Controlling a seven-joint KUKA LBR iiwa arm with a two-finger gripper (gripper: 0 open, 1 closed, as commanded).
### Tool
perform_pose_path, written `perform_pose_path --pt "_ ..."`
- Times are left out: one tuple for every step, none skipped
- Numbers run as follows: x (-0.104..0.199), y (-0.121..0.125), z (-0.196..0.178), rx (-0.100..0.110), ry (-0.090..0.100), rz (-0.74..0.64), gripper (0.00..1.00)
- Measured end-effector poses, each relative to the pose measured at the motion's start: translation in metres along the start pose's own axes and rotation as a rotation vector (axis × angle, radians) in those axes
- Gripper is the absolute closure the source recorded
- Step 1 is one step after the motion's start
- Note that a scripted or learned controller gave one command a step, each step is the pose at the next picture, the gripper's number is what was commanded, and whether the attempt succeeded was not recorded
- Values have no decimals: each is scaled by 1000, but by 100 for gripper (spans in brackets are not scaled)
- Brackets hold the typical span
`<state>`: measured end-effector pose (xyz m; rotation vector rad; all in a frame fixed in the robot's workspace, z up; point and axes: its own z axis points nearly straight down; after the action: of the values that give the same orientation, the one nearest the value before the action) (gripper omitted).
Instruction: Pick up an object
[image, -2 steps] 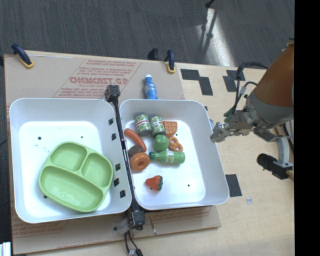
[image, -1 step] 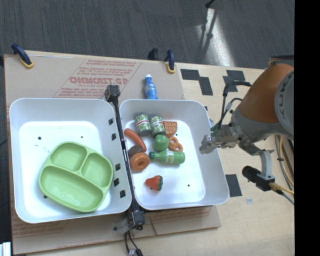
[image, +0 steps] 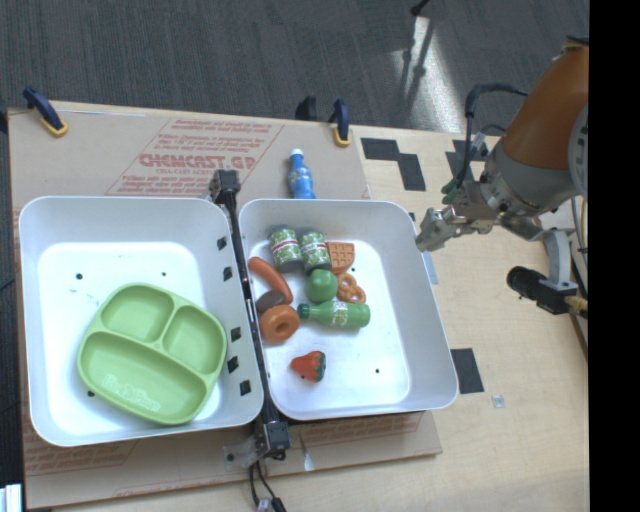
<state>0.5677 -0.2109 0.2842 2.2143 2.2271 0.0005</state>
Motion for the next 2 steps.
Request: perform_pose_path --pt "0 0 0 1 0 0 0" --pt "21 -45 161 4 0 0 0"
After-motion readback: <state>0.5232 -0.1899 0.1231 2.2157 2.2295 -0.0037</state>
